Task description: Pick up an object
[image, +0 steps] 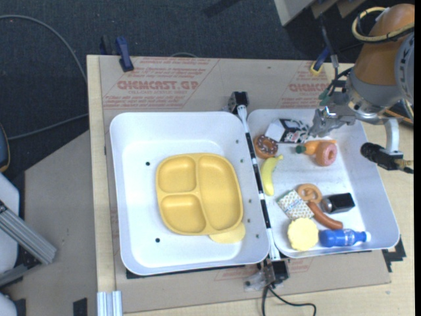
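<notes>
The peach (324, 153) lies near the right bin's (385, 206) far edge, just beside my gripper (320, 128); it could roll away if nudged off-centre.

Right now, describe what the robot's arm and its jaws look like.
The arm is grey with a rounded orange band above the wrist. A yellowish cable loops over that band, and darker cables run along the wrist. The gripper is a small grey metal unit with a few small green and blue bits near its mount.

Arm (385, 51) cut off at right edge; gripper (320, 128) fingers too small.
</notes>
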{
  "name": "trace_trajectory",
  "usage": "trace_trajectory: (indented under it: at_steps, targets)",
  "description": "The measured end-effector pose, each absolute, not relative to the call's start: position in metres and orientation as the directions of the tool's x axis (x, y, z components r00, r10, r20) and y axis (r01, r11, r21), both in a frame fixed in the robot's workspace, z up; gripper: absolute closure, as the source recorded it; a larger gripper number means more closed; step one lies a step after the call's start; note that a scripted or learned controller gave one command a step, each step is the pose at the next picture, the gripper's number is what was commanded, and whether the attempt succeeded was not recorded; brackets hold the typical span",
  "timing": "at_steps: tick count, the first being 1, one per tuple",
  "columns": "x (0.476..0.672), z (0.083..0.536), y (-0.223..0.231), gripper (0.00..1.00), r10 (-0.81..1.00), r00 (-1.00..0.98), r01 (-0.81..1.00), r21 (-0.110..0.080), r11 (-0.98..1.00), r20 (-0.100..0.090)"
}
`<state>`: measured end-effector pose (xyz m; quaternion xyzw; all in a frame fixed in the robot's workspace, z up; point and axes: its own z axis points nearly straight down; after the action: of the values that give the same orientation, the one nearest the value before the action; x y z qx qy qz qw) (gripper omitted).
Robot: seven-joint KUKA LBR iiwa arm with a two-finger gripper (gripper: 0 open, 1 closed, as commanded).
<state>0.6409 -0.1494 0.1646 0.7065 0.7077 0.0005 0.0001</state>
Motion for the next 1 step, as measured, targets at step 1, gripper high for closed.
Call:
trace_trajectory:
  at_steps: [1]
  targets:
    - [0.6403, 0.1639, -0.1497, 0.00, 1.000, -0.001, 1.000, -0.001, 0.001, 0.000]
